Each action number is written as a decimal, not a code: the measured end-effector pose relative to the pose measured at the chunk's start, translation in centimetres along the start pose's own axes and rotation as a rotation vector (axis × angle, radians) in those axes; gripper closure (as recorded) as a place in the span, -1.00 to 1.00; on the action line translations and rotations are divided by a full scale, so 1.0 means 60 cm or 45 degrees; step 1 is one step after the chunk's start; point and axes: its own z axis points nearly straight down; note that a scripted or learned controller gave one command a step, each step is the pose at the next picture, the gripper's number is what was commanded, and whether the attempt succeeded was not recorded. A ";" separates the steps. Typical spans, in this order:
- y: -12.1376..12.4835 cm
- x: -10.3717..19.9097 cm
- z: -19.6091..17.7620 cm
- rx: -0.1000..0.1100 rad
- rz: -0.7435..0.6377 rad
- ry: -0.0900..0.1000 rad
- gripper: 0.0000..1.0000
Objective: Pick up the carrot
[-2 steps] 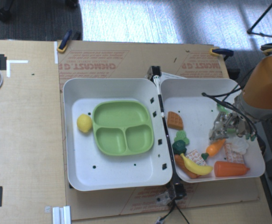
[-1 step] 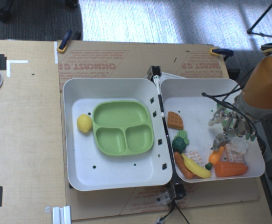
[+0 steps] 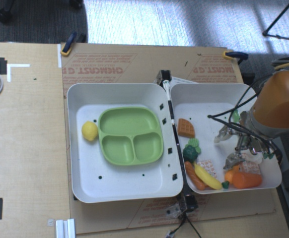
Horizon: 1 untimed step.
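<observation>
**Trainee:** Where do I stand with the gripper (image 3: 240,151)?

**Lead:** It hangs over the right bin (image 3: 211,94), just above the carrot (image 3: 245,179). Whether it is open or closed you cannot tell from this angle, and nothing shows in its grasp, so treat the pick as not yet made.

**Trainee:** And the carrot itself?

**Lead:** It lies flat along the near wall of that bin, at the arm's side, green tip pointing toward the banana (image 3: 207,177). A pale packet (image 3: 252,167) touches the carrot on its far side.

**Trainee:** What should I watch?

**Lead:** Only 1 clean line, I'd judge: close across the carrot's width, not along it. Come down on its thick middle, away from the wall, or 1 side may catch the rim. Keep off the packet. The banana and the red sausage (image 3: 194,176) beyond the carrot's tip are far enough to ignore. The broccoli (image 3: 190,151) and waffle (image 3: 186,128) sit farther still from the carrot.
</observation>
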 end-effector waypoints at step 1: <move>0.036 0.040 -0.003 0.002 0.001 -0.005 -1.00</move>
